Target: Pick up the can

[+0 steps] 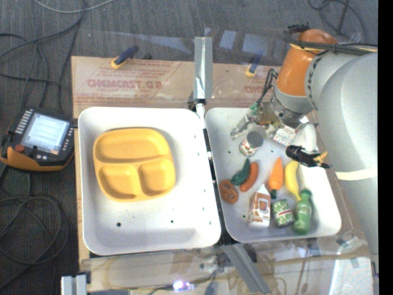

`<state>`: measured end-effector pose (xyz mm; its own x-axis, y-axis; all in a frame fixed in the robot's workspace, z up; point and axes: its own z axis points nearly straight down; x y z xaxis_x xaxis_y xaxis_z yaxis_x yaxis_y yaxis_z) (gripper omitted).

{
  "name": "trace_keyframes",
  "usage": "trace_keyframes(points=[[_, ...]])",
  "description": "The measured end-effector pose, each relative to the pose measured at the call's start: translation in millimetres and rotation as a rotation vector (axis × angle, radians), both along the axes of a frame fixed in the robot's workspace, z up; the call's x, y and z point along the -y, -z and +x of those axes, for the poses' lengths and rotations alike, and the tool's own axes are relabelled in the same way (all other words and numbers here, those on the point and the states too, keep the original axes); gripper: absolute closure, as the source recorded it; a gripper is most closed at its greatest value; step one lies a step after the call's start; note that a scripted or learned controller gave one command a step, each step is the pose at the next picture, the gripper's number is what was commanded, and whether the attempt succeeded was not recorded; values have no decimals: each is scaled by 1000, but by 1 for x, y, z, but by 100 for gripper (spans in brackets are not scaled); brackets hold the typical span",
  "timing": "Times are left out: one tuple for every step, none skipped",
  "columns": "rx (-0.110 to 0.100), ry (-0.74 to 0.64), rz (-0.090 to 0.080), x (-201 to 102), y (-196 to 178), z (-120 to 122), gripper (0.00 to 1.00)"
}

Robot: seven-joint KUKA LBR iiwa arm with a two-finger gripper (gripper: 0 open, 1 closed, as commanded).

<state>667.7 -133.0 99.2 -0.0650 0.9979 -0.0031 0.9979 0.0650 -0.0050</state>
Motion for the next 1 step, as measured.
trace_keyframes(points=[[18,178,-1,-8,10,-19,0]])
